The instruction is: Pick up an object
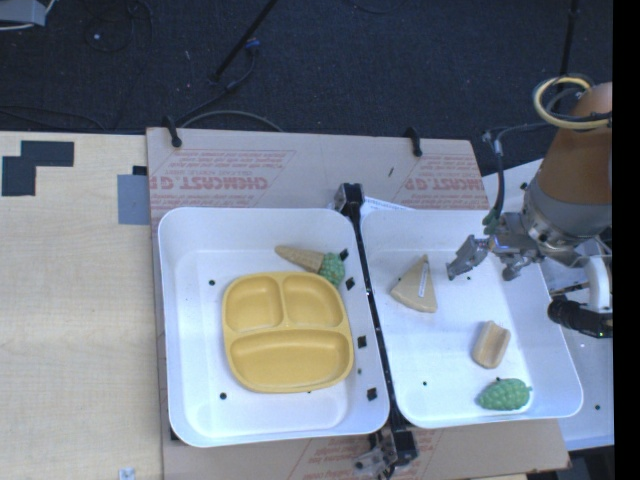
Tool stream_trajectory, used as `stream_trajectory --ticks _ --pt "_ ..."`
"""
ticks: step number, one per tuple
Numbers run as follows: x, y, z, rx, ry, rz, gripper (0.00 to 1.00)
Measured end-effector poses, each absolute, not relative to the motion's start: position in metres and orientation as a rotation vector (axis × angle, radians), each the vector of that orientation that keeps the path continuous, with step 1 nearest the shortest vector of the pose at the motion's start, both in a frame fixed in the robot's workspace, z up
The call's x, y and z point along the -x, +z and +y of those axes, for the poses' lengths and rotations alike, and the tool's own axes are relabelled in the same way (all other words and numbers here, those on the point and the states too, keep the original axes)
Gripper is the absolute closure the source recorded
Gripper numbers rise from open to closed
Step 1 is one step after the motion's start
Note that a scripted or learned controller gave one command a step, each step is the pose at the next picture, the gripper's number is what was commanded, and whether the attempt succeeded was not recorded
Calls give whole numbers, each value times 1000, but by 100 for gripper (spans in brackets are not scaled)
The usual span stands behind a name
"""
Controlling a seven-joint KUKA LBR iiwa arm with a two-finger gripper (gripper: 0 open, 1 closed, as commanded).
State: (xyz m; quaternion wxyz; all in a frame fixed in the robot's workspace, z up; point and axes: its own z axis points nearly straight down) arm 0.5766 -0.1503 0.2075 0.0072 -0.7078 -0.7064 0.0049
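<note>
Here, the gripper (492, 256) hangs spread wide, holding nothing, above the right bin (560, 393), apparently readying for the nearby cheese wedge (416, 288).

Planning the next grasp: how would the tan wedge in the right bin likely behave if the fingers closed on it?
The tan wedge looks stiff and moulded, so it probably won't flop. Its sloped faces may let it squirt out of a pinch. Lying flat on the right bin, it seems unlikely to roll. The gripper is close beside it.
</note>
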Motion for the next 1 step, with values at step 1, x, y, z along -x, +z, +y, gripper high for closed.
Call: stream_trajectory --ticks 1 --pt "-579 215 -150 2218 3 -2219 0"
